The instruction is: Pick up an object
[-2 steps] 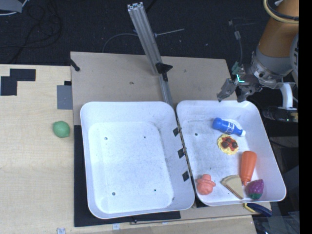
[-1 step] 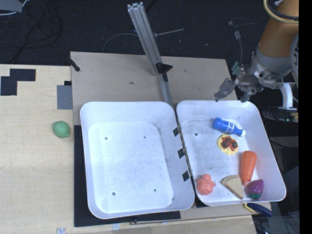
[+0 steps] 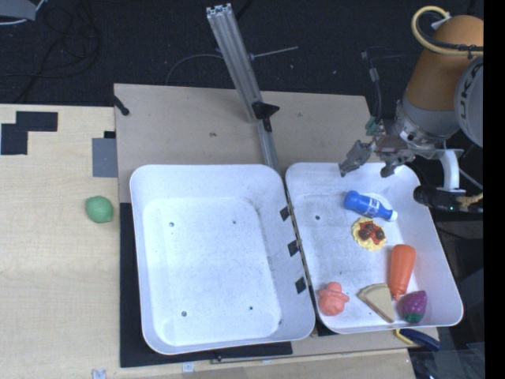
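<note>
Currently, camera view: tool point(image 3: 372, 163) hovers with fingers spread wide and nothing between them over the right bin's point(image 3: 442, 247) far edge, just above the blue bottle point(image 3: 368, 205) lying beside the carrot point(image 3: 401, 268).

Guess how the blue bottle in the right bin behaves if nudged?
The blue bottle lies on its side, so it will probably roll rather than slide. It looks like smooth plastic, likely slippery and light. The gripper hangs just above it.
</note>
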{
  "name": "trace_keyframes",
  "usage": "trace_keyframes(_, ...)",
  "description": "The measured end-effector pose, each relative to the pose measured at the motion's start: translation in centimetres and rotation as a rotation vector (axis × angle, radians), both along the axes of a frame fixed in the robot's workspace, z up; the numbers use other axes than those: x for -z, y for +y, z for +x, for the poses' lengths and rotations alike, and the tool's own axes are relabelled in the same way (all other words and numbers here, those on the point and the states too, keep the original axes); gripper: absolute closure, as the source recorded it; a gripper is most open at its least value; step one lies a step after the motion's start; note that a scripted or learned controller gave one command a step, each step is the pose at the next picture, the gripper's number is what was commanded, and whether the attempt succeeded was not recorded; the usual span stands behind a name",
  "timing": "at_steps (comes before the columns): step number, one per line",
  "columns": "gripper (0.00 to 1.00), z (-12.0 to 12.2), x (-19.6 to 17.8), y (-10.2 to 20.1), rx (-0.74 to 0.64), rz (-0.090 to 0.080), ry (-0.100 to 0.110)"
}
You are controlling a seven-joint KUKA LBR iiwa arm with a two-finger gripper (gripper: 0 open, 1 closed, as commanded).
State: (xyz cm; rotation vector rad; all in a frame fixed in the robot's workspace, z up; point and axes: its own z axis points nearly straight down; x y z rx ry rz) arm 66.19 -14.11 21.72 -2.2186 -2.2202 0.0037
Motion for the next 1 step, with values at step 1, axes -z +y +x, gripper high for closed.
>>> trace_keyframes(1,0.0,-0.28,4.31,0.33,0.0,0.0,0.0)
